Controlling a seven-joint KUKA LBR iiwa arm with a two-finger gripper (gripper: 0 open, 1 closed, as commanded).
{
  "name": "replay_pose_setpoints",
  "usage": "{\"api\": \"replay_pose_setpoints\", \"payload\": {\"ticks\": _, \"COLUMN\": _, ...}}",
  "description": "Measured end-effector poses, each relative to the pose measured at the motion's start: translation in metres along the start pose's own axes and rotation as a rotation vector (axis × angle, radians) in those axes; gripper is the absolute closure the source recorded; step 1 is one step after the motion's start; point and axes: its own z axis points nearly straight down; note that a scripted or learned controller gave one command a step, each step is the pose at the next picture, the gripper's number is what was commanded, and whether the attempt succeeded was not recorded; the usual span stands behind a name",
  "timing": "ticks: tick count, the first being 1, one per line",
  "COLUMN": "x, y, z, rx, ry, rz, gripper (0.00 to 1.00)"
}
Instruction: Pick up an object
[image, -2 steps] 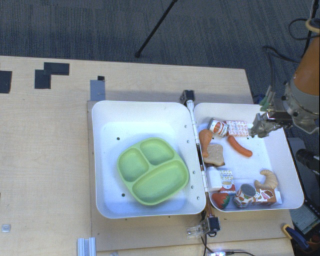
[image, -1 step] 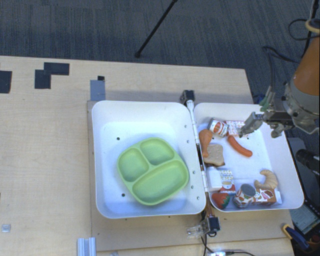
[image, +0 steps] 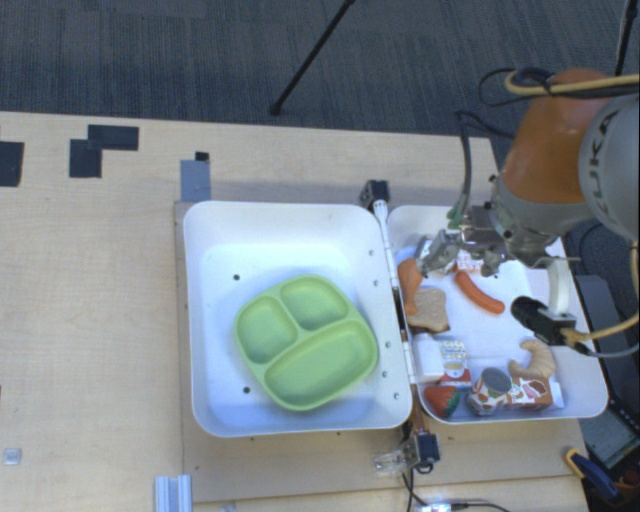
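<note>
The arm (image: 575, 140) hides the right bin's (image: 590, 395) far corner behind the claw (image: 452, 252); small food items near it blur.

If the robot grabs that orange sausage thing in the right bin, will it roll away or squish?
The orange sausage looks long and round, so a nudge would probably roll it sideways on the smooth right bin. Its glossy skin suggests it may slip between narrow fingers. It looks like a toy, likely light and fairly stiff, though that's hard to tell.
</note>
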Motion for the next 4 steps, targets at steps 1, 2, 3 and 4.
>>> {"api": "replay_pose_setpoints", "payload": {"ticks": 1, "x": -0.069, "y": -0.037, "z": 0.015, "rx": -0.002, "ry": -0.002, "rz": 0.003, "gripper": 0.0}}
{"api": "replay_pose_setpoints", "payload": {"ticks": 2, "x": -0.033, "y": 0.02, "z": 0.048, "rx": -0.002, "ry": 0.0, "rz": 0.001, "gripper": 0.0}}
{"api": "replay_pose_setpoints", "payload": {"ticks": 3, "x": -0.076, "y": -0.006, "z": 0.134, "rx": -0.016, "ry": -0.003, "rz": 0.003, "gripper": 0.0}}
{"api": "replay_pose_setpoints", "payload": {"ticks": 4, "x": -0.067, "y": 0.068, "z": 0.143, "rx": -0.009, "ry": -0.001, "rz": 0.002, "gripper": 0.0}}
